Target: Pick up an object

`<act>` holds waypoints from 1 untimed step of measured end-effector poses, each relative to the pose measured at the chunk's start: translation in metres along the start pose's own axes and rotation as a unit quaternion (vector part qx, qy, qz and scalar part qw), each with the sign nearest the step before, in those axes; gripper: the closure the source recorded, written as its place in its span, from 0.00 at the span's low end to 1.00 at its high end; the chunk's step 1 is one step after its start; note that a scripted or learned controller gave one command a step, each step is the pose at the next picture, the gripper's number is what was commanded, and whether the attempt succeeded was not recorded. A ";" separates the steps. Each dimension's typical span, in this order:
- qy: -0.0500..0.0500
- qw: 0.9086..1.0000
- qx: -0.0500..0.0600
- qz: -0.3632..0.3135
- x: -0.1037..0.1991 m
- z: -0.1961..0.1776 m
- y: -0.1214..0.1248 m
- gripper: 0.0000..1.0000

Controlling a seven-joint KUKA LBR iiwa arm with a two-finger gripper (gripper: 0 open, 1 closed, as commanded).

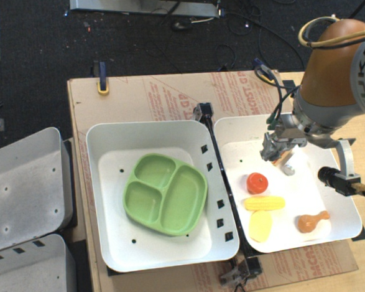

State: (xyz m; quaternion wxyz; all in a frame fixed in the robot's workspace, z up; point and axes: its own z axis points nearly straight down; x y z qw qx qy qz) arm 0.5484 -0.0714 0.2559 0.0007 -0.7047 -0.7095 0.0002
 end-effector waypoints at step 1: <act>-0.001 1.000 -0.001 0.000 0.045 0.015 0.022 1.00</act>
